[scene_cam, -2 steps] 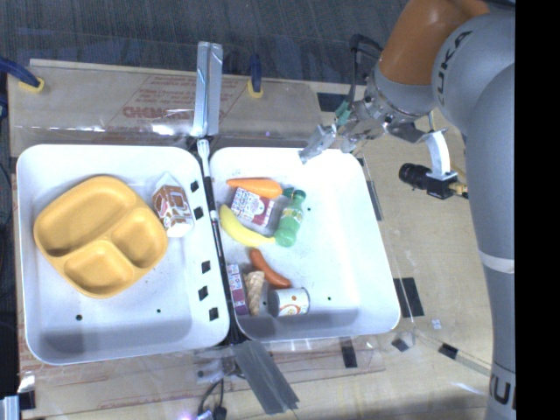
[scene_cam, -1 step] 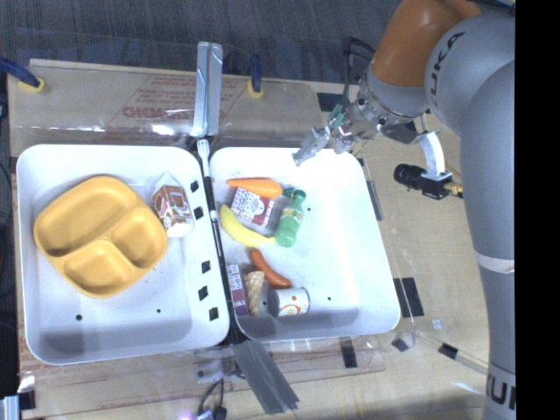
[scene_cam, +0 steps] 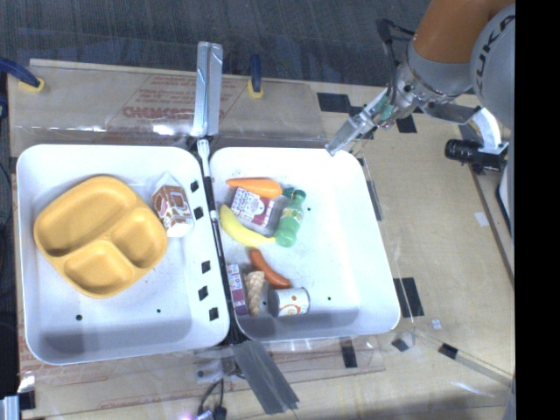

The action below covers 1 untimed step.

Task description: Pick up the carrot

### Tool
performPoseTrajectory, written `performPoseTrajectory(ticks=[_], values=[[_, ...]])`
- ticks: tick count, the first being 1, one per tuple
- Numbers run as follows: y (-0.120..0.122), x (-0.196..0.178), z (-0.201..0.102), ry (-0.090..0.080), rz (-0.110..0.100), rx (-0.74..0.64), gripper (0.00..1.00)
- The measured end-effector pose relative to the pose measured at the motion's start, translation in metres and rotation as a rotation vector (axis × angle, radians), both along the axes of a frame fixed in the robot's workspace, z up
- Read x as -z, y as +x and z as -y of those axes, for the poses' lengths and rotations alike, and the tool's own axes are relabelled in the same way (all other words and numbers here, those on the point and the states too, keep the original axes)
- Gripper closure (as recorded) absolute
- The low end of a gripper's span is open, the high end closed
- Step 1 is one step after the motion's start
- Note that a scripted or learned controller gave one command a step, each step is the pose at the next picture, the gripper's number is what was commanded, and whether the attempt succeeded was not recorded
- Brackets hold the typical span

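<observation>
On the bench, the left bin [scene_cam: 35, 322] holds a yellow divided tray [scene_cam: 98, 233] and a small brown packet [scene_cam: 172, 208], neither of which matters to this pick. In the right bin [scene_cam: 372, 261], the carrot [scene_cam: 254, 185] lies near the far-left corner, its side close against a purple-labelled pouch [scene_cam: 252, 206], with a banana [scene_cam: 238, 227] and a green bottle [scene_cam: 290, 218] just beyond. Further right, the claw [scene_cam: 337, 147] hangs at the bin's far rim, well apart from the carrot; whether it is spread or closed I cannot tell, as it looks like one slim tip from here. A clean grasp likely means approaching from above, straddling the carrot across its narrow width, clear of the pouch.
</observation>
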State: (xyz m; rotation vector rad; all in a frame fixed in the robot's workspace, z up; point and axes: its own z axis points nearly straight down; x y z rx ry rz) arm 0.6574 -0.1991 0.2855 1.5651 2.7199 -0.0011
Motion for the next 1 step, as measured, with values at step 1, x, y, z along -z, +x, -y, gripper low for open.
performPoseTrajectory(ticks=[1], values=[[-0.07,0.0865,0.0079,0.002,-0.005,0.07,0.0]])
